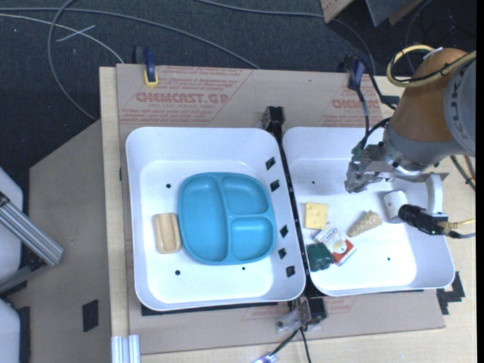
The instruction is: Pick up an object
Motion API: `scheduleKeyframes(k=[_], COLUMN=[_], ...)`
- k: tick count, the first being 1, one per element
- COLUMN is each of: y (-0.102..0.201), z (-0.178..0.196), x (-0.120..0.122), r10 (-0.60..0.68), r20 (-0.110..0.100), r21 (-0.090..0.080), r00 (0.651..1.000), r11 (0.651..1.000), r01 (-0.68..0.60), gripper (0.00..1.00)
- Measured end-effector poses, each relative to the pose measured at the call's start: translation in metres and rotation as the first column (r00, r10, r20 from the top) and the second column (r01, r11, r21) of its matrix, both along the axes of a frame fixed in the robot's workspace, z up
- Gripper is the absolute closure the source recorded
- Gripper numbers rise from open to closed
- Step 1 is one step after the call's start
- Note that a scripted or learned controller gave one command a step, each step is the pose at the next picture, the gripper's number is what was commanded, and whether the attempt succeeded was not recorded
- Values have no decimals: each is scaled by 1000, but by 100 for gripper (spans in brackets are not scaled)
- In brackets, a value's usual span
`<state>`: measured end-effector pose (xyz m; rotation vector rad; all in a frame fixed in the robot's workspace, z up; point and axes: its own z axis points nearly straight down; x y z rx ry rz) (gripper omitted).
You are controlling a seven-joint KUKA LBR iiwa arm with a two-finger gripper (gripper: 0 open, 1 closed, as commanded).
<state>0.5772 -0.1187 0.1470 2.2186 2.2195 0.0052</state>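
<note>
We're in the approach step: end effector (361, 174) hovers over the right bin (333, 151), can't tell its state, nothing held, w/ yellow cheese wedge (315, 215), tan piece (366, 222) & green toy (318, 258) just below, so next it needs to drop onto one.

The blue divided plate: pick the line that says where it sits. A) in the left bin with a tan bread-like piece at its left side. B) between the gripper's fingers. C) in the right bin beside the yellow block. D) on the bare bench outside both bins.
A: the blue divided plate lies in the left bin, with the tan piece against its left edge.
</note>
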Motion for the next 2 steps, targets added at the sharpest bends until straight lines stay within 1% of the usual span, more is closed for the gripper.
scheduleKeyframes(k=[1,2], y=[-7,-9], z=[48,93], x=[-4,-3], r10=[-1,1], r20=[1,2], r21=[-1,-1], r00=[1000,1000], r11=[1000,1000], r01=[1,-1], gripper=[100,100])
